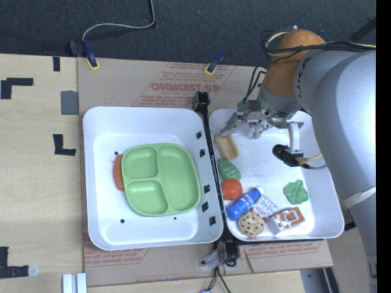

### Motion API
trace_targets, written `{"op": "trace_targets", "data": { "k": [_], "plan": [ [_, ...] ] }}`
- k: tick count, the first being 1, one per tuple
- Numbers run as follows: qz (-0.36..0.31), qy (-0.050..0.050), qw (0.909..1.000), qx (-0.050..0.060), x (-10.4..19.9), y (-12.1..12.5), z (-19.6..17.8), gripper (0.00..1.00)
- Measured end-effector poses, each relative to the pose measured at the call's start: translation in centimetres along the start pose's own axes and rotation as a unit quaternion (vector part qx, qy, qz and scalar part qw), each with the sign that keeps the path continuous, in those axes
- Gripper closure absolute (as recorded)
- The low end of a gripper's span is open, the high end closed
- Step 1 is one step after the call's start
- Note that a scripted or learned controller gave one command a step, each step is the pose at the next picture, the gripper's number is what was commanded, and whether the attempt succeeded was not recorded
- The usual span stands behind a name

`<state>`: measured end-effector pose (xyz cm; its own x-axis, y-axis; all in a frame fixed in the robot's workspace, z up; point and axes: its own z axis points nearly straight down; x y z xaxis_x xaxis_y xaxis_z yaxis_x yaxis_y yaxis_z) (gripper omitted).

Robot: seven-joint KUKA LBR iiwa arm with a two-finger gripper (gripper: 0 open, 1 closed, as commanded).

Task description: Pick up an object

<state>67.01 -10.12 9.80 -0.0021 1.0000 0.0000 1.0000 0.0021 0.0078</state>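
Just below and left of the pincer (244,129) lies a tan bread-like piece (226,146), close to its fingertips but not between them. Farther below sit a green item (228,168), an orange-red ball (231,189), a blue bottle (243,204), a speckled cookie (250,224), a small printed carton (286,218), and, lower right, a green leafy piece (296,191).

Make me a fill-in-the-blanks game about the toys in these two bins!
1. The green plate lies in the ______ bin.
2. The plate is split into ______ sections.
3. The cookie sits right beside the ______ bottle.
4. The end effector hovers just above the ______-coloured bread in the right bin.

Missing words: left; three; blue; tan
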Motion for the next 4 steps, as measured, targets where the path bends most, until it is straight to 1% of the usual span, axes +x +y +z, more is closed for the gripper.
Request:
{"op": "trace_targets", "data": {
  "k": [1, 2, 3, 4],
  "plan": [
    [0.002, -0.002, 1.0000, 0.000, 0.2, -1.1, 1.0, 0.00],
    [0.001, -0.002, 1.0000, 0.002, 0.2, -0.1, 1.0, 0.00],
    [0.002, -0.003, 1.0000, 0.000, 0.3, -0.4, 1.0, 0.00],
    [0.001, -0.002, 1.0000, 0.002, 0.3, -0.1, 1.0, 0.00]
  ]
}}
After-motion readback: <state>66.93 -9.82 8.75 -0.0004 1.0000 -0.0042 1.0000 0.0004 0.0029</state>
